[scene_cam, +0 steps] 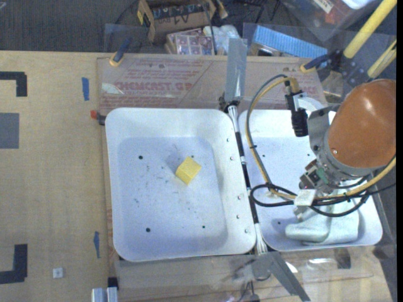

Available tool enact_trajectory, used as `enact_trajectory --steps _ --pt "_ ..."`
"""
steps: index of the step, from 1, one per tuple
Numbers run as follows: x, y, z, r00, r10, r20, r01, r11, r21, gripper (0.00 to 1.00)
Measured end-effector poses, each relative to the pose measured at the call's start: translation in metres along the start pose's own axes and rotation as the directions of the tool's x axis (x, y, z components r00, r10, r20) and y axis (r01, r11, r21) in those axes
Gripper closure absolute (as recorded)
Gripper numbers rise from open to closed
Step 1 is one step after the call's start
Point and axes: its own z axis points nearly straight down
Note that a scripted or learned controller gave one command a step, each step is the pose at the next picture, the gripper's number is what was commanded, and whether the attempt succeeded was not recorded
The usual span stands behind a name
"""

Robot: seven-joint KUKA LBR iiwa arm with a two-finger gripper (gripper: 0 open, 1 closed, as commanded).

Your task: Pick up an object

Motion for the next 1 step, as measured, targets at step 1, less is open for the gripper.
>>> enact_trajectory --steps 1 --pt "0.0357 0.0254 0.0022 0.624 -0.781 -0.001 0.781 0.624 -0.003 1.0"
